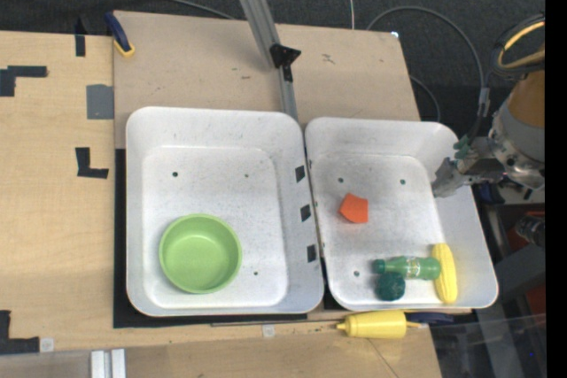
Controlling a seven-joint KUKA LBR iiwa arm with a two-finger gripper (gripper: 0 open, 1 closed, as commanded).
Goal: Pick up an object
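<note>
2 bins (137,190): green bowl (200,253) left; orange block (354,209), banana (445,271) right.

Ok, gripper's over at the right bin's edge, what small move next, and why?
Probably shift the gripper left over the right bin, toward the orange block. The gripper sits at that bin's right rim, above none of the objects, and the block lies alone, while the green bottle and yellow item crowd together.

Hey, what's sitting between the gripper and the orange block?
Nothing: the camera view shows bare white bin floor between the gripper and the orange block.
</note>
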